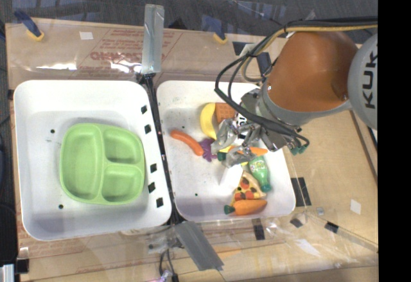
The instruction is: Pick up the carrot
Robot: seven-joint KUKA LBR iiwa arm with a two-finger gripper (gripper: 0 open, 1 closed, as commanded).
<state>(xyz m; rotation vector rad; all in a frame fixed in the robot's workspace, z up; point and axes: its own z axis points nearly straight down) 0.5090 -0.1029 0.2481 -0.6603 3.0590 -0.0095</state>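
Stubby orange toy carrot with green top (246, 207) lies at right bin's near edge, just beside pizza slice toy (244, 188). Claw (236, 146) hovers near, apart; grip state unclear. Descend straight, avoid pizza.

arm (321, 75) comes in from the right, orange band up top | wrist bent down low | gripper (234, 142) pointing left-ish, can't really make out its tips

The grey arm (372, 91) bears black letters "KU", cut off at the edge.
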